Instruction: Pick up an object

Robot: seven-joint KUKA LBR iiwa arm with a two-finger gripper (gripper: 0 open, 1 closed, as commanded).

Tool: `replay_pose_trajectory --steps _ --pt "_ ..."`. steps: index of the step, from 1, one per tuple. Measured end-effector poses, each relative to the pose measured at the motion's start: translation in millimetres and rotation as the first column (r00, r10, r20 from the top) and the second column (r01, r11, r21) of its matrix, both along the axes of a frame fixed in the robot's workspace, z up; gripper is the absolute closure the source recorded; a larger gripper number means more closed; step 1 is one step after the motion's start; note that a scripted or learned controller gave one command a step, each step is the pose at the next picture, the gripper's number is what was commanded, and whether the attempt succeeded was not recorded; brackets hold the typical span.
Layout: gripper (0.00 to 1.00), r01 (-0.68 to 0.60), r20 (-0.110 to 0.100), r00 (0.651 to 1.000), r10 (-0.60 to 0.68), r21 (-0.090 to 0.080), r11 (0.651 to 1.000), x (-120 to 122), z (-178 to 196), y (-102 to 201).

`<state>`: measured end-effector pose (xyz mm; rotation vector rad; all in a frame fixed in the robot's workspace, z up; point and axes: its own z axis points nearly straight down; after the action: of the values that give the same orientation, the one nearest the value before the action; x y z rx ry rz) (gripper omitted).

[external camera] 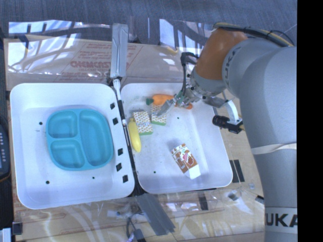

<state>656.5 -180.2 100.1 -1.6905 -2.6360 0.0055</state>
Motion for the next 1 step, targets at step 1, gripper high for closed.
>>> replay_pose_trajectory --steps 1 --pt "1.0 -0.005 0.011 1.0 0.005 -0.002 1.0 2.9 12.0 1.3"
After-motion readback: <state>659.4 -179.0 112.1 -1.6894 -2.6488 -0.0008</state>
